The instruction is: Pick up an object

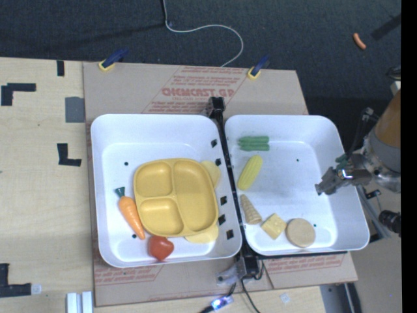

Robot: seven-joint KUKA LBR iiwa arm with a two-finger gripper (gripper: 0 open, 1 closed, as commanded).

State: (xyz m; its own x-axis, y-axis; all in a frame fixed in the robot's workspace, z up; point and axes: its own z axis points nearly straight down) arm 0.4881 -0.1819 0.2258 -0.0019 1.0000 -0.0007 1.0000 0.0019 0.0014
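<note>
Position: one fixed camera above the worktop (45, 175)
Facing: downward at a slant
Coverage: left bin (104, 142) and right bin (326, 132) whole, dark floor beyond the far edge

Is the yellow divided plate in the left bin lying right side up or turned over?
Right side up: the yellow plate shows three hollow compartments facing the camera, in the left bin.

A light wooden bench (39, 194) holds a flat brown cardboard sheet (195, 87) with red letters. Two white bins sit on the cardboard, the left bin (104, 240) touching the right bin (329, 132).
</note>
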